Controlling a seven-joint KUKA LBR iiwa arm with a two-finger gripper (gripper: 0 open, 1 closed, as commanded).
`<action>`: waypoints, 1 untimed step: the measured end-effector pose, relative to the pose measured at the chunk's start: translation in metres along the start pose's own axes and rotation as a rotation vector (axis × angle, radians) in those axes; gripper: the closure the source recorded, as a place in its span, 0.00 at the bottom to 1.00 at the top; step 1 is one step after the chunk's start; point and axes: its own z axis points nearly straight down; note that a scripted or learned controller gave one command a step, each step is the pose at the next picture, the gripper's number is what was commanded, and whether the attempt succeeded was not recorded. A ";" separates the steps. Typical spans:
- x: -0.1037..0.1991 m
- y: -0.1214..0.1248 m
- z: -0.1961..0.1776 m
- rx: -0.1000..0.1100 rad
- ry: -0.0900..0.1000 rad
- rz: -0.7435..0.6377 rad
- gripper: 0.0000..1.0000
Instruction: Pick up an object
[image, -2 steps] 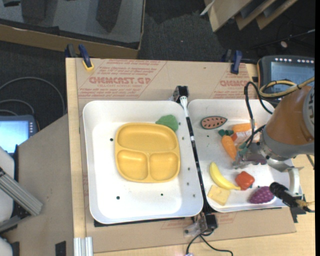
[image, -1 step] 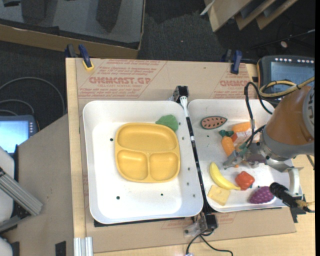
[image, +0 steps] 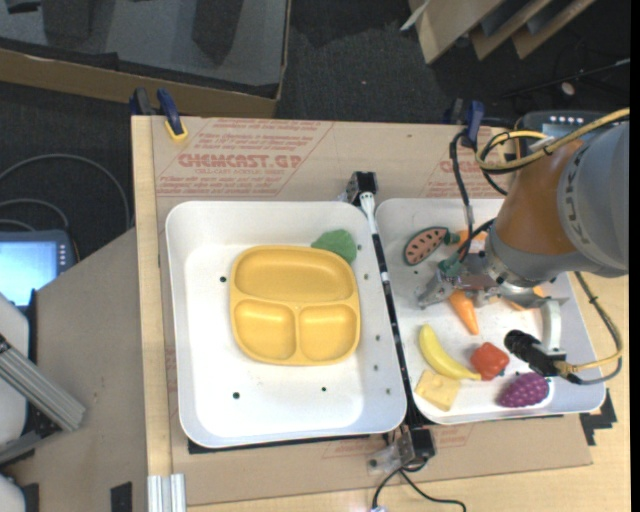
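the gripper (image: 452, 283) is hanging low in the right bin (image: 395, 300), right over the top end of the carrot (image: 465, 312). honestly can't tell whether it's wide or narrow from this angle, too much clutter under the wrist. the carrot is lying slanted, with the banana (image: 443, 353) just below and the watermelon slice (image: 426, 245) above. i'd be lining the grip across the carrot's narrow width and dropping straight down, so it isn't nudging the neighbours.

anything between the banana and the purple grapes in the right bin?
Yes: in the camera view, the red piece sits between the banana and the purple grapes, with the yellow cheese wedge just below that line.
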 end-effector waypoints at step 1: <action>-0.002 -0.002 -0.011 0.001 0.000 0.004 1.00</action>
